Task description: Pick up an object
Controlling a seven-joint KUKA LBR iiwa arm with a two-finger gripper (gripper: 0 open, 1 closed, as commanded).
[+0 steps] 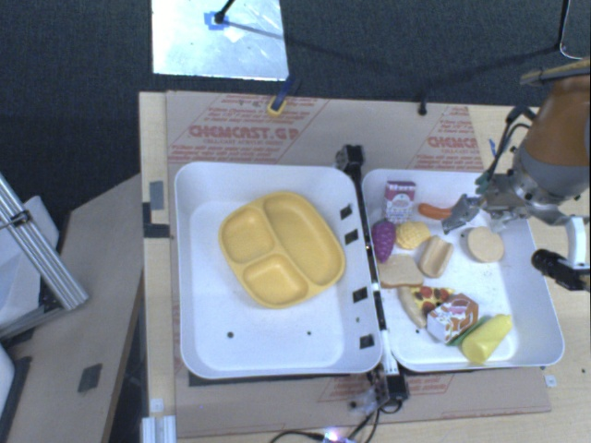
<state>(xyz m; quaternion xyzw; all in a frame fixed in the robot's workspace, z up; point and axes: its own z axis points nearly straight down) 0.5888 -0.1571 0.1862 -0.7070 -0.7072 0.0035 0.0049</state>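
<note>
The right bin (545, 340) holds several toy foods. At its back are a small red-and-white carton (400, 198) and an orange sausage (434, 210). Purple grapes (382, 239), a yellow lump (412, 235), a bread roll (434, 257) and a round tan biscuit (484, 245) lie in the middle. Toward the front are a toast slice (399, 271), a pizza slice (432, 301), a red-and-white packet (452, 319) and a yellow-green piece (485, 338). My gripper (466, 212) hangs over the bin's back right, just right of the sausage and above the biscuit. Nothing shows in its grasp.
The left bin (199, 340) holds a yellow divided plate (277, 247). A black-clipped divider (365, 257) separates the bins. A black part of the arm (561, 268) sticks over the right bin's right rim. A shiny metal sheet (220, 26) lies beyond the bench.
</note>
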